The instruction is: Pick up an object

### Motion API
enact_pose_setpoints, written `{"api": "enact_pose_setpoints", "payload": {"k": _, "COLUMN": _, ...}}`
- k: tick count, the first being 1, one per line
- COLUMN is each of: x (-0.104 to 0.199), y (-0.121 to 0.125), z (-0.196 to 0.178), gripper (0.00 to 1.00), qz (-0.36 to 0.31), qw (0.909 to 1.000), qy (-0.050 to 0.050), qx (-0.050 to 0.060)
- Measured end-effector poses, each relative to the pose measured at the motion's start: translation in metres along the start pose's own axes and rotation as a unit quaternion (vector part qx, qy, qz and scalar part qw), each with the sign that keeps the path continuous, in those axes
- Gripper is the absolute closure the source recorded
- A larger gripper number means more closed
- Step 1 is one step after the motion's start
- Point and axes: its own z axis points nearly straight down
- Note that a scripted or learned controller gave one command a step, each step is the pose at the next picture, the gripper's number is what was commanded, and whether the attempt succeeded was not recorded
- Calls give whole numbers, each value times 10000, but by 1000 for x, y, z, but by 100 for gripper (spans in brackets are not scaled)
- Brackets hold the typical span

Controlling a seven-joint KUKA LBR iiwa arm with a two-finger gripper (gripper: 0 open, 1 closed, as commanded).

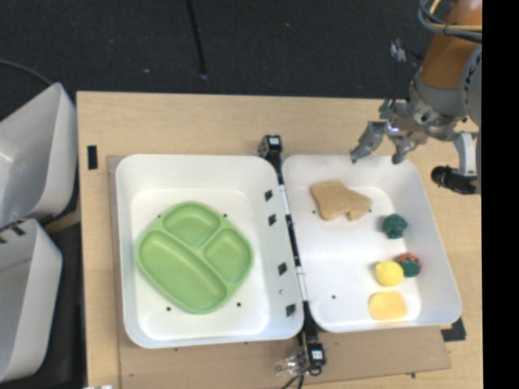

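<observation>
We see several candidates for the pick lying in the right bin (430, 217): a tan flat piece shaped like a slice of bread (340, 200) near its far edge, a small dark green piece (394, 225) toward the right wall, a yellow ball (389, 273) touching a small red and green piece (409, 263), and a yellow block (388, 305) by the near edge. None is lifted. The pincer (379, 147) hangs above the bin's far right corner with its fingers spread wide and nothing between them, nearest to the bread slice yet clearly apart from it. The left bin (130, 298) carries a green divided plate (194, 255). We judge the task barely begun: choosing, descending, closing and lifting all remain on this tabletop (203, 124).
</observation>
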Motion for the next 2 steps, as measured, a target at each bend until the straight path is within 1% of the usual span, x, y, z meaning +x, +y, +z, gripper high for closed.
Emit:
{"api": "enact_pose_setpoints", "payload": {"k": 1, "x": 1, "y": 2, "z": -7, "gripper": 0, "qz": -12, "qw": 10000, "qy": -11, "qx": -55}}
{"api": "enact_pose_setpoints", "payload": {"k": 2, "x": 0, "y": 1, "z": 38, "gripper": 0, "qz": -18, "qw": 10000, "qy": -11, "qx": -40}}
